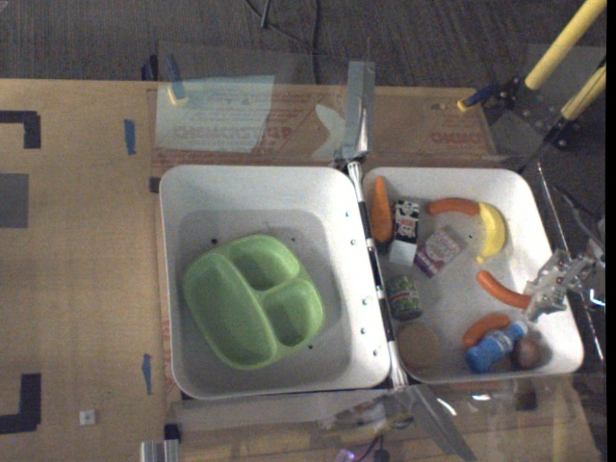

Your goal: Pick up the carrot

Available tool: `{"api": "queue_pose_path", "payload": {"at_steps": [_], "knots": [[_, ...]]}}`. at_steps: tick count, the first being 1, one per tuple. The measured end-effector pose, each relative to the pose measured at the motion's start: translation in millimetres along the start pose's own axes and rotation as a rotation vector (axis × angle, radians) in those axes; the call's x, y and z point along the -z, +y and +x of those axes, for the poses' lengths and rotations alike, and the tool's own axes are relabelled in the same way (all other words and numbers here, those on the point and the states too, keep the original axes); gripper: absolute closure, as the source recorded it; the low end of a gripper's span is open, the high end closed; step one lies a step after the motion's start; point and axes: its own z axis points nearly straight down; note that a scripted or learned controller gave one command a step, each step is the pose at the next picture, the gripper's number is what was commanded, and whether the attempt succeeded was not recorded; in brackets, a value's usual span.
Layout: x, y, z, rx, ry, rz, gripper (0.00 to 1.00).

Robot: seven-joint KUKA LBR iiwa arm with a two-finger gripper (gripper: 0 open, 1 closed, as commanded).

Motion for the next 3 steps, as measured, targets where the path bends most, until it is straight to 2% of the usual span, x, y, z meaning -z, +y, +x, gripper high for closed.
{"api": "queue_pose_path", "payload": {"at_steps": [3], "knots": [[-6.5,2.6,-0.4,0.287,-0.002,0.000,1.00]]}}
